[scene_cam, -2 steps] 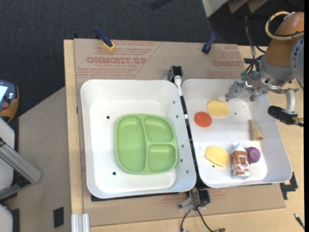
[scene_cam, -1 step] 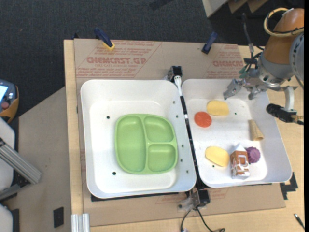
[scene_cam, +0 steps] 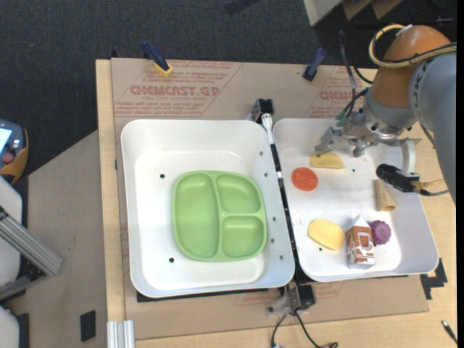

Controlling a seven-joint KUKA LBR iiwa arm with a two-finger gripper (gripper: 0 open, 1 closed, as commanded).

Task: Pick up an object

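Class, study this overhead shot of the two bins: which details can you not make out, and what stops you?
- Camera view: end effector fingers blur into wrist hardware, so their state is unreadable.
- Pale yellow wedge beside it: contact cannot be judged from this slanted angle.
- Small carton: print too small to read.
- Purple item: partly hidden behind the carton.

Right bin: six loose items, all lying on the floor.
I see a yellow wedge [scene_cam: 328, 161] far, red disc [scene_cam: 304, 179] just nearer, tan stick [scene_cam: 383, 195] right, yellow lump [scene_cam: 326, 234], brown carton [scene_cam: 359, 246] touching a purple piece [scene_cam: 380, 231] near.
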